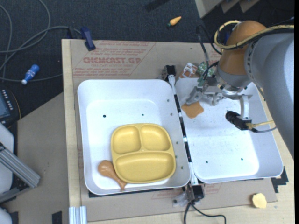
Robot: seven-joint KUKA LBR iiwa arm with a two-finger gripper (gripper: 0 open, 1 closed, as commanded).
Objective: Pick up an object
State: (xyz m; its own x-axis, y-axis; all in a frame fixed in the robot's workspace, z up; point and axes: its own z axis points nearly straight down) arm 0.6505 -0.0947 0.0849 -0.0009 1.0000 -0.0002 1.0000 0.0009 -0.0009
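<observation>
A flat orange-brown piece (192, 109) lies in the right bin (233, 162), at its back left by the wall between the bins. My gripper (205, 98) hangs low over that corner, just above and to the right of the piece, and looks to touch its upper edge. I cannot see anything held in it. In the left bin (93, 97) sits a yellow divided plate (141, 152). A brown drumstick-shaped toy (110, 170) lies against the plate's lower left side.
A crumpled wrapper (189, 70) lies on the cardboard behind the right bin. A small yellow lump (258, 200) rests on the bench past the right bin's front corner. A blue clip (87, 38) sits at the cardboard's back left.
</observation>
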